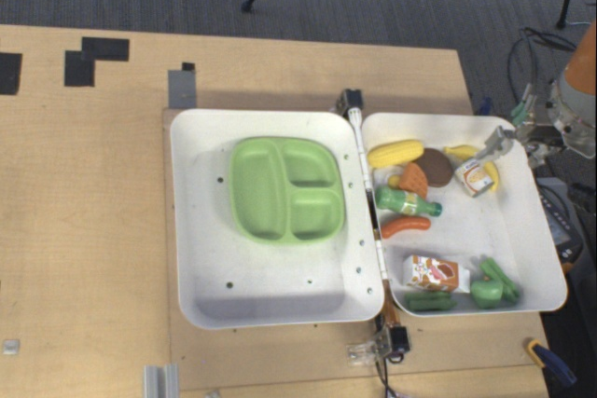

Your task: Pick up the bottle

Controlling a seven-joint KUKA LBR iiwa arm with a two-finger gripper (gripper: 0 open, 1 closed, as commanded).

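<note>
Gripper: over the far right corner of the right bin; whether it is released or clenched cannot be told from this view. Nothing is seen grasped.

Small carton: white and yellow, just beside the gripper, toward the bin's middle.

Banana: at the far edge of the right bin, near the gripper.

Brown patty, corn cob, orange piece: grouped at the far left part of the right bin.

Bottle: green, with an orange band, lying on its side against the left edge of the right bin, just beside the orange piece on its far side and the sausage on its near side. Well apart from the gripper.

Snack packet, green vegetables: along the near edge of the right bin.

Green tray: in the left bin.

Handling note: the arm likely needs to cross the bin toward its left edge, pass over the carton and patty, turn so the grasp closes across the bottle's narrow width, and descend between the orange piece and the sausage. The crowding and the bin wall are the probable risks.
</note>
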